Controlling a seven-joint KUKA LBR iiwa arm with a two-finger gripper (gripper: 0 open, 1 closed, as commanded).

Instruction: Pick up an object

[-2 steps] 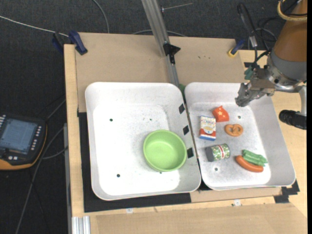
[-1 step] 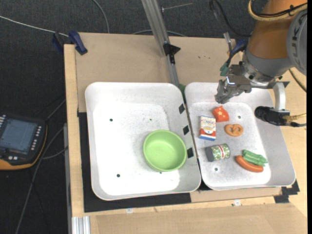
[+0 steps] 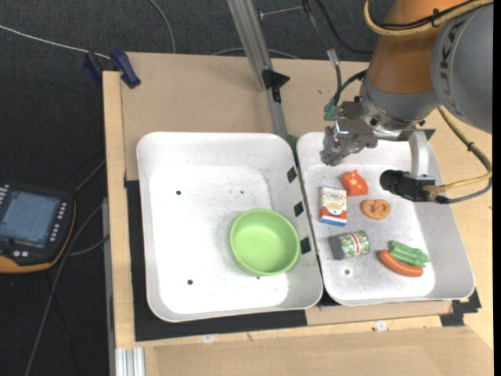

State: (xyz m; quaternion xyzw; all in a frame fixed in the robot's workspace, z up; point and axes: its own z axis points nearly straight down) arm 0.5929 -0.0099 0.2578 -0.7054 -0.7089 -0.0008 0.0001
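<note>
My gripper [image 3: 335, 152] hangs above the right bin's [image 3: 446, 233] far corner, its grasp state impossible to tell, so I judge I'm approaching and must descend onto the red object [image 3: 355, 182] just beside.

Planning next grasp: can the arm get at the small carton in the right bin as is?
Probably yes. The carton lies flat and uncovered, apart from the red toy, pretzel and can. The gripper hangs just above and behind it, with nothing between them.
</note>
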